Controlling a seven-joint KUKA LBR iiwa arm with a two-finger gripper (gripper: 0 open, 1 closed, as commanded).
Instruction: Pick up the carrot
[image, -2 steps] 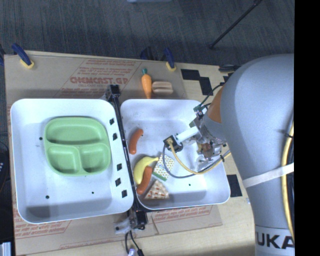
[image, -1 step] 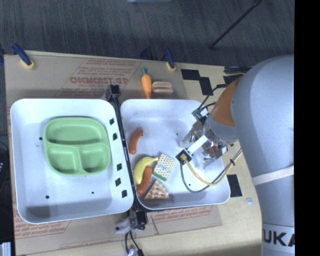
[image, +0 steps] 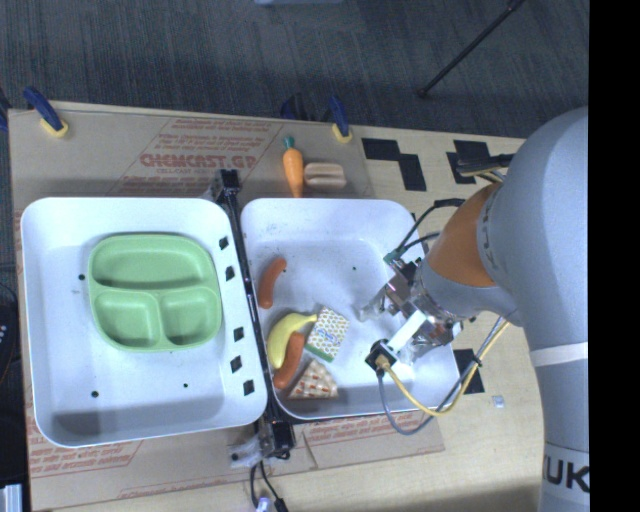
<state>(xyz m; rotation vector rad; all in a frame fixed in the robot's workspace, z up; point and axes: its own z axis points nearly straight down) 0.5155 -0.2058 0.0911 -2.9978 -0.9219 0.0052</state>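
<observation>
Nothing lifted yet: the small orange plastic carrot with a green top (image: 292, 170) lies well apart from the gripper (image: 392, 300), whose opening I cannot tell.

We see a bulky arm (image: 555, 200) with a smooth, pale grey, rounded casing. An orange band (image: 462, 245) sits above the wrist. A white stripe (image: 560, 353) crosses the lower casing, black letters "KU" (image: 566, 477) mark it, and thin dark cables (image: 418, 228) loop by the wrist.
</observation>
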